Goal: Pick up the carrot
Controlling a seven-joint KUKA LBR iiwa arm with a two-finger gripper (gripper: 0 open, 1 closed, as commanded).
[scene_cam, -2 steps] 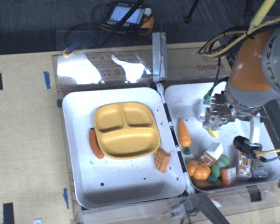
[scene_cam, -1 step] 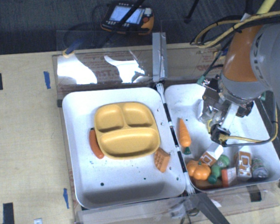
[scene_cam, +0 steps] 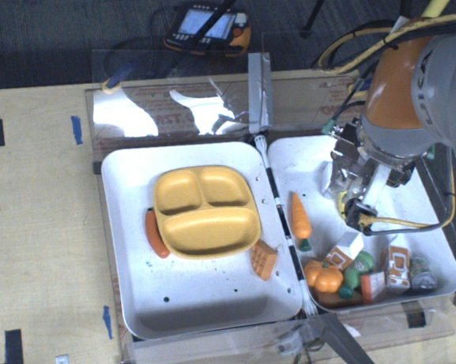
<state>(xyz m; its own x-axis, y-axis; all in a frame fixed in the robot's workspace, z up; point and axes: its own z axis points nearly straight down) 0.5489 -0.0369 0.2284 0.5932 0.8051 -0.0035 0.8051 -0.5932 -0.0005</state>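
Orange and tapered, the carrot (scene_cam: 298,215) is lying in the right bin (scene_cam: 313,158), close against that bin's left wall, with its narrow tip pointing to the far side and its green stub toward the near side. It is lying apart from the heap of toy food (scene_cam: 355,273) that is crowding the near end of the same bin, so nothing is pressing on it or covering it. The pincer (scene_cam: 347,186) is hanging over the middle of the right bin, beside the carrot and not touching it; whether it is released or clenched cannot be told from this angle, and nothing is showing in its grip. The left bin (scene_cam: 206,290) is carrying a yellow plate (scene_cam: 203,209), a sausage (scene_cam: 155,233) at the plate's left edge and a waffle (scene_cam: 263,260) at its near right corner; none of these is bearing on the task. The carrot is looking like a light, stiff plastic toy with a smooth skin, so it is likely to slip or roll under a poor grip. The thick upper body, just above the green stub, is offering the best hold, taken across the width. The nearby wall is leaving little room on that side, and that is the main risk.
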